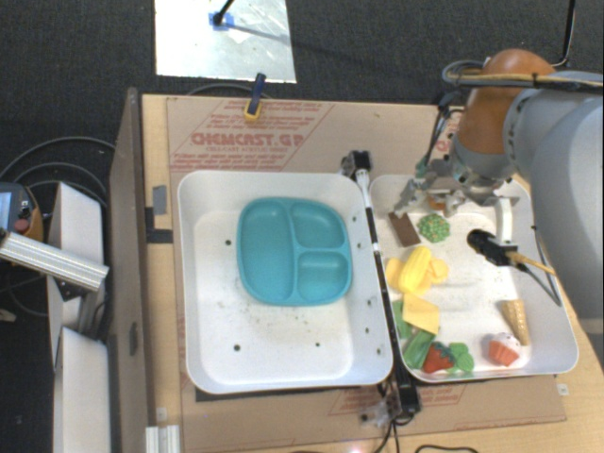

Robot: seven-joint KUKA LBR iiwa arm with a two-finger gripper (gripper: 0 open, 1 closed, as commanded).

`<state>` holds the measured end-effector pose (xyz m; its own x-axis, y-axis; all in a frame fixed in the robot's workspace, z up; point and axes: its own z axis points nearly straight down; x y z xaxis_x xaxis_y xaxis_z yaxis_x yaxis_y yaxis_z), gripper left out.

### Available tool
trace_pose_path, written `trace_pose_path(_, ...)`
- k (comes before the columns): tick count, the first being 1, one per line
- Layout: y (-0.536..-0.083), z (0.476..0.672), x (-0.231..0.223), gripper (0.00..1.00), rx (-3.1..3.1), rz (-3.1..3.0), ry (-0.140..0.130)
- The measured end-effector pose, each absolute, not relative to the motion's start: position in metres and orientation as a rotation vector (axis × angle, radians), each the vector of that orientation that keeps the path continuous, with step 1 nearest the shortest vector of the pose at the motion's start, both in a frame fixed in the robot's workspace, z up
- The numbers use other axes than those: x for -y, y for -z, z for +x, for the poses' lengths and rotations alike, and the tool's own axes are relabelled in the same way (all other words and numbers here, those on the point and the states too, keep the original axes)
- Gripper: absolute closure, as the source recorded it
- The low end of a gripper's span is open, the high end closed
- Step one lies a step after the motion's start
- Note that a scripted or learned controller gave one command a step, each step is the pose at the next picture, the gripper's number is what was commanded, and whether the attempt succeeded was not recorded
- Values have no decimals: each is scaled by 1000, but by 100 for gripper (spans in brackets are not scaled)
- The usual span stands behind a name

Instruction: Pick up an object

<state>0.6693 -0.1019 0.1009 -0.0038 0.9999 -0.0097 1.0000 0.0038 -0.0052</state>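
Observation:
My gripper (436,199) hangs over the far end of the right bin (557,333), open, with nothing seen between its fingers. Just in front of it lies a green broccoli piece (434,226), and a brown block (404,228) sits to that piece's left. Nearer the front lie yellow pieces (418,270), a yellow wedge (421,313), green pieces (459,355) with a red one (436,358), an ice cream cone (515,319) and a red and white piece (504,349).
The left bin (212,347) holds a teal divided plate (293,251). A raised rim (375,253) separates the two bins. The grey arm (552,130) fills the space over the right bin's far right corner.

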Motion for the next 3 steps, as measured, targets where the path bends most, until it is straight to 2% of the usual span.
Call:
trace_pose_path(2,-87,667,93,0,-2224,2226,12)
trace_pose_path(3,-87,661,86,0,-2217,2215,-1)
